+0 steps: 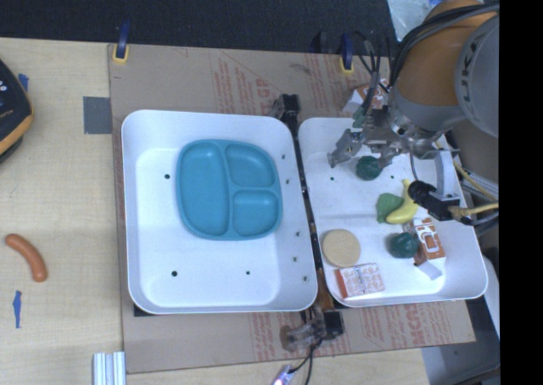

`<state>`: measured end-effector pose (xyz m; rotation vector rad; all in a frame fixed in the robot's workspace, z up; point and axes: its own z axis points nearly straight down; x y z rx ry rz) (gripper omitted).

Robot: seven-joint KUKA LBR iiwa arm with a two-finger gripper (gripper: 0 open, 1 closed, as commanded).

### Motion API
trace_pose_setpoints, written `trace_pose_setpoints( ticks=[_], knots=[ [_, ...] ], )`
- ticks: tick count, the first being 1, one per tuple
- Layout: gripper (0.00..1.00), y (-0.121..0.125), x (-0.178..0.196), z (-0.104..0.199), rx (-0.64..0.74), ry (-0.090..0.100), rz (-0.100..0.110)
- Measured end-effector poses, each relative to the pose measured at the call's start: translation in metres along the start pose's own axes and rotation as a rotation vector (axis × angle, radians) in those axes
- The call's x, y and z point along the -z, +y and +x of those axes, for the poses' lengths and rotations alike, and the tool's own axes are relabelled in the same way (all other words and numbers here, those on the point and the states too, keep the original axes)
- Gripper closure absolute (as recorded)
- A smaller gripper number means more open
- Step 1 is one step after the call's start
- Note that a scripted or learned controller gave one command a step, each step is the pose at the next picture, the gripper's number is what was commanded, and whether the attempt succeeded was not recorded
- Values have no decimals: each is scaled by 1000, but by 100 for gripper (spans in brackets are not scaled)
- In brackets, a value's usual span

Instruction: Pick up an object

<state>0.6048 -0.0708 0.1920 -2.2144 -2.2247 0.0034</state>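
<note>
Cardboard-covered bench, two white bins: left bin (136, 205) with blue divided plate (229, 188), right bin (327, 150) with small items. Gripper (363, 147) low at far end, fingers spread, nothing between. Approach step; dark green object (369, 168) just beside. Next: centre, descend, close.

The grey arm (450, 53) with its orange band reached in from the far right. Its gripper (361, 147) hung low, left of the wrist, metal fingers (343, 151) spread apart.

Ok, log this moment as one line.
arm: over right bin | hand: beside dark green toy | left bin: blue plate
</note>
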Motion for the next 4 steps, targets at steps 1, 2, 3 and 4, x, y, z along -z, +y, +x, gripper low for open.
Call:
trace_pose_setpoints(
  ticks=[1, 2, 3, 4],
  knots=[
    [0, 32, -99, -69, -2, -2, 2],
    [0, 51, -100, -109, -2, 0, -1],
    [100, 52, -89, -109, 2, -1, -1],
    [100, 52, -44, -54, 0, 0, -3]
  ],
)
